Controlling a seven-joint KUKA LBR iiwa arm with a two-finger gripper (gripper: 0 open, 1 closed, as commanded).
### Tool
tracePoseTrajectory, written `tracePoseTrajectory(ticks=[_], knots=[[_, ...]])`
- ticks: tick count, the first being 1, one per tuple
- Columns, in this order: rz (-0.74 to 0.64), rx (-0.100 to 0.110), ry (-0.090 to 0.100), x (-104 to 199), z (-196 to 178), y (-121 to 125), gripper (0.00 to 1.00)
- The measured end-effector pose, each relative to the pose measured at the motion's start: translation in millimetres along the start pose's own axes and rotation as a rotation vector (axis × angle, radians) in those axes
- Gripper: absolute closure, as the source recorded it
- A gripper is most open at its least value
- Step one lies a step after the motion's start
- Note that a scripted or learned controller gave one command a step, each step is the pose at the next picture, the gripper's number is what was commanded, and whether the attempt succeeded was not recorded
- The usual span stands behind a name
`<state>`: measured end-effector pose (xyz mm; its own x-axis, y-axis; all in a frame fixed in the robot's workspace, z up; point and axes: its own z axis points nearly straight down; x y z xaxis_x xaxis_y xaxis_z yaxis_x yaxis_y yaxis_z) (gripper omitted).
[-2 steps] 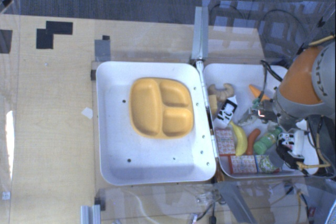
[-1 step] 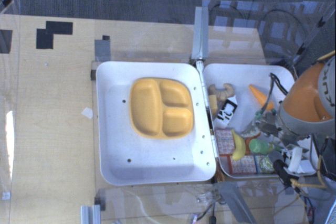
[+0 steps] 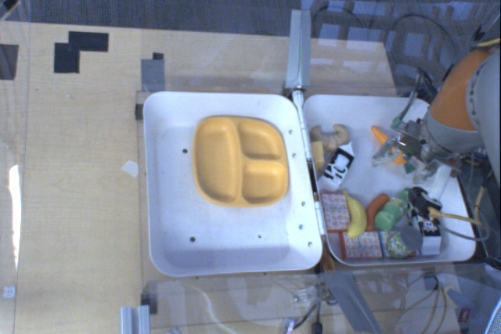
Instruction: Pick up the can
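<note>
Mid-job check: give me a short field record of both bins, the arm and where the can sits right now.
left bin: holds a yellow divided tray, nothing in its compartments
right bin: cluttered with small items along its left and near sides
can: likely the green-topped round item near the bin's front right corner; small, not certain
banana: beside a carton, near the front
black-and-white box: near the left wall
arm: over the right bin's right side
pincer: above the bin, finger state unclear
can status: not picked up
</note>
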<state>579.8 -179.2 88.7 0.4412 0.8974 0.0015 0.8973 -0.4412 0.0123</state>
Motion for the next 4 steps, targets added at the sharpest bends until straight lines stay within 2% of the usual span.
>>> tracePoseTrajectory(ticks=[1, 2, 3, 4], knots=[[0.15, 0.001, 0.003, 27.4, -1.7, -67.9, 0.0], [0.303, 0.009, -0.002, -45.3, -7.8, -79.7, 0.0], [0.482, -0.002, 0.0, 8.4, -1.8, -86.6, 0.0], [0.771, 0.001, 0.003, 58.3, -1.2, -66.7, 0.0]])
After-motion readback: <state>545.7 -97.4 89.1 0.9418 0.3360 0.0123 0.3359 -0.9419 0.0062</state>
